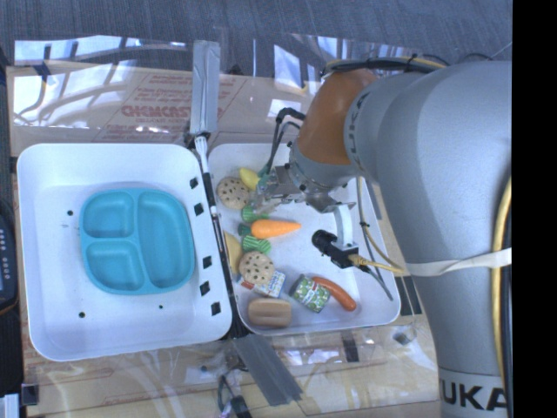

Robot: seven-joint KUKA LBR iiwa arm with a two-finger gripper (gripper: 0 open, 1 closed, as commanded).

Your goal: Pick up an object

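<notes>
**Arm low over the right bin's toy food**

The toy carrot [275,228], orange with a green leafy end pointing left, lies on its side near the middle of the right bin [383,307]. Take it as the landmark. Just above it, the gripper [271,192] hangs over the bin's upper part; whether it is clenched or released cannot be told from this angle, and nothing can be seen grasped in it.

Above and left of the carrot sits a round cookie [231,192], with a small yellow piece [250,178] beside that. Below the carrot, a second chocolate-chip cookie [257,268] rests beside a green ridged item [255,243]. Further below lie a tan bread roll [269,312], a small green can [310,293] and a red-orange sausage [338,293], all along the bin's lower edge. To the carrot's right is a black fitting [329,246] on the arm's cabling.

Well to the carrot's left, across the divider, the left bin [43,320] holds a blue divided plate [137,240]. The grey arm [435,172], with its orange band [335,120], rises to the carrot's upper right.
</notes>
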